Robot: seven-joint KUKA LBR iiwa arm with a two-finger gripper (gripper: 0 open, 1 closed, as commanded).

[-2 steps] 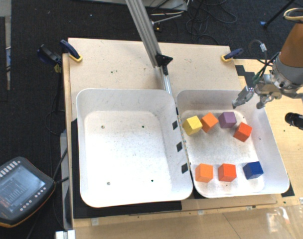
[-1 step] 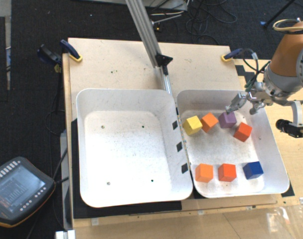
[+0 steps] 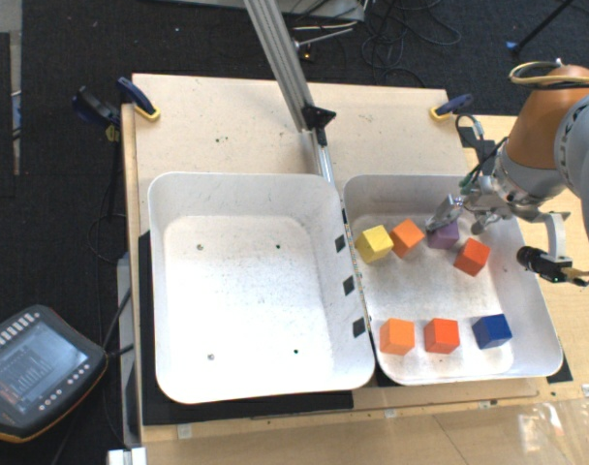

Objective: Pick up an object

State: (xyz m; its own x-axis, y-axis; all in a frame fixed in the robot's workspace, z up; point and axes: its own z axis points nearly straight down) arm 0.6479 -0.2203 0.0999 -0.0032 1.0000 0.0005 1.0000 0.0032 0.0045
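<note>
The grey arm point(image 3: 556, 139) reaches in from the right edge, wrist bent down-left, its gripper point(image 3: 449, 219) low over the right bin point(image 3: 527, 298) — fingers clenched on the purple block point(image 3: 444, 235), right of centre. Around it lie matte, hard-edged cubes: a yellow block point(image 3: 374, 243), an orange block point(image 3: 407, 237) and a red block point(image 3: 472, 257) — all on smooth white plastic.

The end effector point(image 3: 456, 213) partly hides the purple block point(image 3: 444, 235); its fingers are unclear.
</note>
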